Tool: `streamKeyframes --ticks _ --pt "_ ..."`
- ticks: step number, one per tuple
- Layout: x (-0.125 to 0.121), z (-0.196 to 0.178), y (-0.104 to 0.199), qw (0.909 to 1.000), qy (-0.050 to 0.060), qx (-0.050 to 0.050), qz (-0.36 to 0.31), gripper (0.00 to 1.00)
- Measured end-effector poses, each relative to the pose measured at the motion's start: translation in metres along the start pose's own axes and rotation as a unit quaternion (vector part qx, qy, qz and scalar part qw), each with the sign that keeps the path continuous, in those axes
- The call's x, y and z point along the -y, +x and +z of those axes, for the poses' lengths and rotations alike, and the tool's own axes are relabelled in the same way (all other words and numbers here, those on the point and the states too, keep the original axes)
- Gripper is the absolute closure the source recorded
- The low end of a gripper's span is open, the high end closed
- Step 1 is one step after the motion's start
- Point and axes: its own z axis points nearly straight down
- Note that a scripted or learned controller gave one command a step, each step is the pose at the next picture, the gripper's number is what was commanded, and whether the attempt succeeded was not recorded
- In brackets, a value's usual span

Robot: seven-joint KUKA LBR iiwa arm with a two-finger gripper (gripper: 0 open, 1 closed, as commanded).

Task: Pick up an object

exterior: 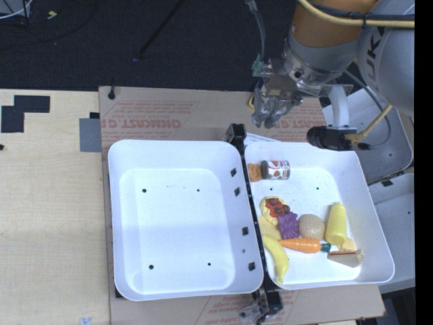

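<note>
The right bin (358,181) holds several toy foods. A small can (276,170) with a red label lies near its back left corner beside an orange piece (254,172). Further forward sit a pizza slice (272,207), purple grapes (289,224), a beige round piece (311,225), a yellow bottle (335,223), a carrot (302,245), a banana (276,254) and a brown wedge (346,256). My gripper (268,118) hangs above the cardboard behind the right bin's back left corner, fingers pointing down, with nothing visible between them.
The left bin (122,181) lies beside the right one, joined by a black divider (243,202). Both rest on a cardboard sheet (169,117). A black cylindrical part (331,138) of the arm juts over the right bin's back edge.
</note>
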Motion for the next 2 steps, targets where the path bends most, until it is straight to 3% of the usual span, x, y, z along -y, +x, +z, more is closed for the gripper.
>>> streamKeyframes --ticks 1,2 --pt "-0.010 -0.175 0.090 0.9998 -0.018 -0.002 -0.003 1.00" --pt "-0.013 -0.042 0.100 1.0000 -0.002 0.002 0.002 1.00"
